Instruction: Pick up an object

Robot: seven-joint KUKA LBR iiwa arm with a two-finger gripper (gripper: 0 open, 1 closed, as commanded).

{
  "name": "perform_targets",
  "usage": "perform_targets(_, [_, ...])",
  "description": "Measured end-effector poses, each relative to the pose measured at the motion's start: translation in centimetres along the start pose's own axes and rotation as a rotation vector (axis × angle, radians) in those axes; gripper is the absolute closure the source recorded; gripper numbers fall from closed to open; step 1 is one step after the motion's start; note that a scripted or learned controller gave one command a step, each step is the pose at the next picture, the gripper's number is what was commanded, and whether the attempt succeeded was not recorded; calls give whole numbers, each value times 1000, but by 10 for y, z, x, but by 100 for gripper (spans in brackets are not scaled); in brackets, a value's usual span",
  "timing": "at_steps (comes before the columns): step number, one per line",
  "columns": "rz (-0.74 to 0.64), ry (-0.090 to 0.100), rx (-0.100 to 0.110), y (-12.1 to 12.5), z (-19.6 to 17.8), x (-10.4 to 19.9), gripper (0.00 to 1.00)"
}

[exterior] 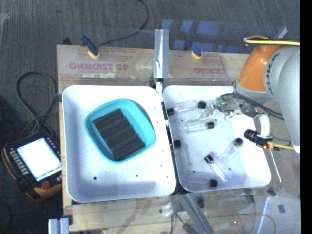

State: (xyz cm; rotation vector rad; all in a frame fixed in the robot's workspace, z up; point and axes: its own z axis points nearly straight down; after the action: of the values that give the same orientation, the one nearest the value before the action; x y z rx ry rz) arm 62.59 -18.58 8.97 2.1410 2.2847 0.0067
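Left shallow white bin (pixel 78 179) holds blue plastic dish (pixel 120 129) with dark ribbed insert, wide bare floor round it. Right shallow white bin (pixel 253 172) scattered with clear black-capped vials; open floor near right wall. Lower clear vial (pixel 215 165) lies flat, long axis diagonal, cap toward upper left. Two-finger gripper (pixel 222 103) at bin's upper middle, well apart from that vial; grip state cannot be read, possibly touching nearby vial

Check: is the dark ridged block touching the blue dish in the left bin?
Touching. The camera view shows the dark ridged block lying inside the blue dish, resting on its floor.
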Motion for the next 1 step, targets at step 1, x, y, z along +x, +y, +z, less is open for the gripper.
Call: perform_targets(1, [0, -2, -4, 1, -11, 0, 100])
